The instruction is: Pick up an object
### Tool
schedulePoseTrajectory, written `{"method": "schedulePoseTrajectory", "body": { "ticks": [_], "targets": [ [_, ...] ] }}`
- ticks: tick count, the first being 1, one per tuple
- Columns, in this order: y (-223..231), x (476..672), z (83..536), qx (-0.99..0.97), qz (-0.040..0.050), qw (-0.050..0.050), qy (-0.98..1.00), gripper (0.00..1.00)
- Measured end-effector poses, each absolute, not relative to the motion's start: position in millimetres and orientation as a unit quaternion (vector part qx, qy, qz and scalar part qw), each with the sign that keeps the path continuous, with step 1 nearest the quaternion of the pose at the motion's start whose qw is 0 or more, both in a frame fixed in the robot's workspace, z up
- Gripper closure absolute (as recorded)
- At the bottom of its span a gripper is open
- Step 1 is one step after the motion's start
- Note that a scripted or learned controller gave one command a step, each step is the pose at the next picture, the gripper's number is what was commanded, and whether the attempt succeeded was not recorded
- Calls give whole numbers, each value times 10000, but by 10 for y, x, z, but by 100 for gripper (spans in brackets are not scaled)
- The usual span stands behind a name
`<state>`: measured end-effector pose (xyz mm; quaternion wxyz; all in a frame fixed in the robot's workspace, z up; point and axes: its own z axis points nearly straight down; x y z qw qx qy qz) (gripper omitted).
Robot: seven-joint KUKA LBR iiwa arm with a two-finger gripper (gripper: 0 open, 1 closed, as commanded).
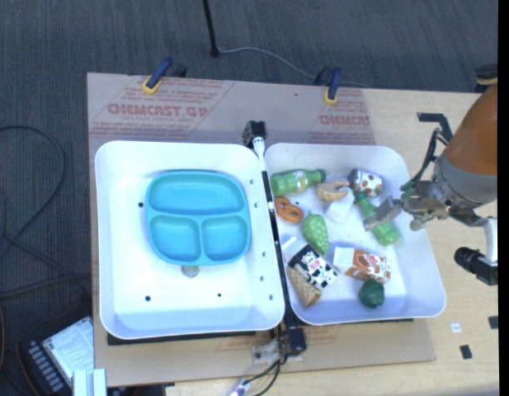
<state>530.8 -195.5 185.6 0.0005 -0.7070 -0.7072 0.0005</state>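
Two glossy white bins (114, 221) | smooth blue three-compartment tray (198, 217)

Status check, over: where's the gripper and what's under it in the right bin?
Gripper low at right bin's right side, beside the green bottle; nothing seen held. Toys crowd close: brown carton, dark green ball. Left bin has blue tray.

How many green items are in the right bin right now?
4. A green bottle lies at the bin's upper left, a bumpy green piece sits mid-left, a small green bottle is beside the gripper, and a dark green ball sits lower right. Others may be hidden.
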Motion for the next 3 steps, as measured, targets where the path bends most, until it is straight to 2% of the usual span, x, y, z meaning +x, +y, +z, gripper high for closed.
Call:
{"method": "schedulePoseTrajectory", "body": {
  "ticks": [1,2,3],
  "targets": [
    [-1398,4910,978,-7074,-14,-58,-7068,0],
    [-1395,4918,1079,-7073,-21,-62,-7069,100],
    [-648,4949,1843,-7065,1,2,-7077,100]
  ]
}}
